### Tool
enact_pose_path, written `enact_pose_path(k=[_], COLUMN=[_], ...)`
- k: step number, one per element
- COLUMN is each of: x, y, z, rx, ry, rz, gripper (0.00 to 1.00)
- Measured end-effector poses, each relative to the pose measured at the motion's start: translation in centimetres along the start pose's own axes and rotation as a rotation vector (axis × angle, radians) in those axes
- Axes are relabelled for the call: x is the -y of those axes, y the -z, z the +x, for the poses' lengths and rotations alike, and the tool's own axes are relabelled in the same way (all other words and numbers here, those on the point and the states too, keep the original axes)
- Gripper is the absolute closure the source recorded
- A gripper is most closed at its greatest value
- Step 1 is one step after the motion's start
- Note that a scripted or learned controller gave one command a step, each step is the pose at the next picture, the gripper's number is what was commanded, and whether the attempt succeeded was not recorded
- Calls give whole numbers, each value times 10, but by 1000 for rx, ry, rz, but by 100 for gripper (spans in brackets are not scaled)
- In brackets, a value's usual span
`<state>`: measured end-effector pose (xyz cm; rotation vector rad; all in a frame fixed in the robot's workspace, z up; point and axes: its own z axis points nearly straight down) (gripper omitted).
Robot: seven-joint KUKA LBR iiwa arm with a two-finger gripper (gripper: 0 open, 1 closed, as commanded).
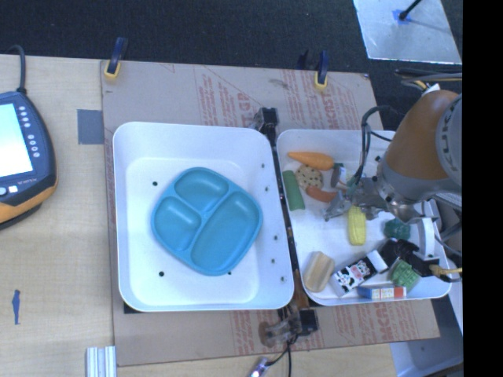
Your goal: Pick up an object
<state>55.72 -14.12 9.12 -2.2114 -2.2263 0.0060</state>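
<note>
Crowding the right bin [292,143], toy foods ring the arm's fingers [343,199]; whether they are parted I cannot tell.

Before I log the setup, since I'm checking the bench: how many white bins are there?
2. The left bin holds a blue divided plate; the right bin, beside it, holds the toy food, with the arm over its right side.

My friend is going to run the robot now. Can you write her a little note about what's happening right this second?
Gripper: low in the right bin, among the toys next to the yellow corn. Whether anything is between the fingers can't be seen.
Nearby: orange carrot, green cucumber, cookie, cow-print box.
Left bin: blue divided plate.
Done: nothing visibly lifted.
Left: grip one object and raise it.
</note>
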Motion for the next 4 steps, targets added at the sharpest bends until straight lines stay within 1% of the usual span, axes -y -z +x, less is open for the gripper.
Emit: enact_pose_path(k=[1,2,3,4], x=[38,-8,-70,-69], y=[0,1,1,11], z=[23,44,45,44], rx=[0,0,-1,-1], ry=[-3,0,-3,0], rz=[0,-1,-3,4], gripper=[0,0,0,100])
